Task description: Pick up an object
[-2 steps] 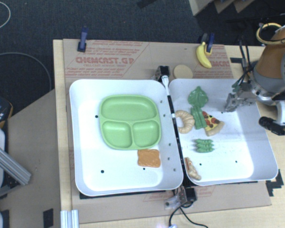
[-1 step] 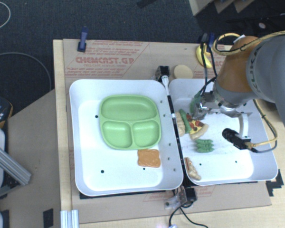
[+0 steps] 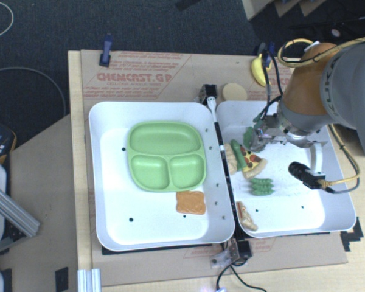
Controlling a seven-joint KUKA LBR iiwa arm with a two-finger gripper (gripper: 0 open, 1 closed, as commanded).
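My gripper (image 3: pixel 255 136) hangs low over the upper left part of the right bin (image 3: pixel 328 215), at the end of the grey arm with the orange band. A small green piece (image 3: pixel 249 137) shows right at its tip. Just below it lie a toy pizza slice (image 3: pixel 253 162) and a long green vegetable (image 3: pixel 236 152). A green pea pod (image 3: pixel 261 186) rests a little nearer the front. A sandwich-like piece (image 3: pixel 246 216) sits against the bin's front left wall.
The left bin (image 3: pixel 109 212) bears a green divided plate (image 3: pixel 167 156) and an orange toast piece (image 3: pixel 190 202). A black fitting (image 3: pixel 304 174) with a yellow cable hangs from the arm over the right bin. A yellow object (image 3: pixel 258 70) and a beige disc (image 3: pixel 234 92) lie behind the bins.
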